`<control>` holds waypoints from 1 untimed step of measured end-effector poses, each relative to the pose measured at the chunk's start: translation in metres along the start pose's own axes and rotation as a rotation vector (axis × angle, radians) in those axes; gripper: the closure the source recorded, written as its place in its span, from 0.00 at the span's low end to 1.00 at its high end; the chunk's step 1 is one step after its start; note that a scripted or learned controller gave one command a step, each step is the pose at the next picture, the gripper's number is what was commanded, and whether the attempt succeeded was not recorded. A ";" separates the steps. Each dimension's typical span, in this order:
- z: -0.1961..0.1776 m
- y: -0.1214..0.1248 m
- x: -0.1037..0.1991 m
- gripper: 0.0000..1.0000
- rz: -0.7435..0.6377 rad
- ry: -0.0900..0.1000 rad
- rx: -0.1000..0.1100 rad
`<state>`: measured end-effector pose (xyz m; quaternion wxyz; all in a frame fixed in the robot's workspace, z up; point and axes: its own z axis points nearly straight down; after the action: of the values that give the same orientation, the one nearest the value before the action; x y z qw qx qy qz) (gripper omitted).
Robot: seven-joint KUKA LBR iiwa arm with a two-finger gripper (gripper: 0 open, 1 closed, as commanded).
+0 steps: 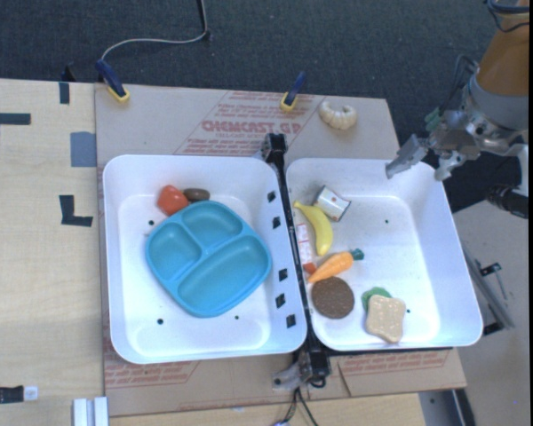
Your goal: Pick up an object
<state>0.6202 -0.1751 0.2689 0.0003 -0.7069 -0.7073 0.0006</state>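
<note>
Two white bins sit side by side on the bench (35, 238). Nearest the camera in the right bin (426, 264): a slice of toast (385, 317) lying over a green piece (374, 297), and just left of it a brown disc (333, 297).

Next row back: a carrot (330, 265), long axis running low-left to high-right, green tip at the right end. Above it a banana (317, 225), long axis roughly near-to-far, lying just beside the divider wall. A small white box (332, 204) touches or nearly touches the banana's far end.

Left bin (124, 264): a blue divided plate (209, 257) fills the middle; an orange-red item (171, 199) and a small dark one (196, 194) lie at its far edge.

Far side: the claw (424, 159) hangs over the far right corner of the right bin, above the rim, with nothing seen between its fingers. Whether it is spread or closed cannot be told from this angle. Beyond the bins a pale ring-shaped thing (338, 114) rests on cardboard (240, 127).

Judgement: no grasp yet; approach stage. All right-bin items lie to the claw's left and nearer the camera. The box and banana are closest to it; toast farthest. A banana grasp would want fingers set across its near-far axis, and the divider wall crowds the left side.
</note>
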 end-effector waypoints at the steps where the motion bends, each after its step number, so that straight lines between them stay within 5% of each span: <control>1: 0.148 0.000 0.064 0.00 -0.001 0.002 0.004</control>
<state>0.6196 -0.1117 0.1209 0.0022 -0.7066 -0.7076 0.0012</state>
